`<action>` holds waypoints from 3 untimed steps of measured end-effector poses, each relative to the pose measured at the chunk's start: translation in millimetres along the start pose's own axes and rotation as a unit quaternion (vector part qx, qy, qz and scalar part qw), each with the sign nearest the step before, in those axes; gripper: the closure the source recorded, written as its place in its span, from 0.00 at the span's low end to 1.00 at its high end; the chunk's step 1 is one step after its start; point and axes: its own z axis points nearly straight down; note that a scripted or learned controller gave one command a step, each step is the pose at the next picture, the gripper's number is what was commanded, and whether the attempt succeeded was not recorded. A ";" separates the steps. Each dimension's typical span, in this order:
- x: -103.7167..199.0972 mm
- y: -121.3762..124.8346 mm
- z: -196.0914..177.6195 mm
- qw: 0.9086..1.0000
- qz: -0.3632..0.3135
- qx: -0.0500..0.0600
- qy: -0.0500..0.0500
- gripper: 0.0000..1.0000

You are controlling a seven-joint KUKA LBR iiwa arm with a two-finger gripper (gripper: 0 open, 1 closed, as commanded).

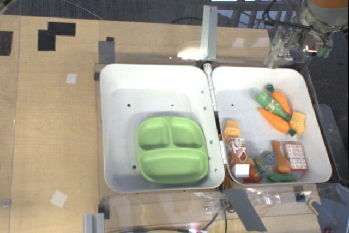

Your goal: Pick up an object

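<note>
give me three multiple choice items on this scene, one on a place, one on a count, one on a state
1. Where is the green divided plate?
A. left bin
B. right bin
C. on the bench outside the bins

2. How many compartments does the plate have?
A. two
B. three
C. five

3. Where is the gripper relative to the toy food?
A. pressed down among it
B. up by the right bin's far rim, apart from it
C. over the left bin

Answers: 1 A, it lies in the left bin. 2 B, two small sections above one wide one. 3 B, it hangs near the far rim, away from the carrots.
</note>
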 end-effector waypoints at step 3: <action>69.5 -57.5 195.6 0.998 0.057 0.001 -0.002 0.00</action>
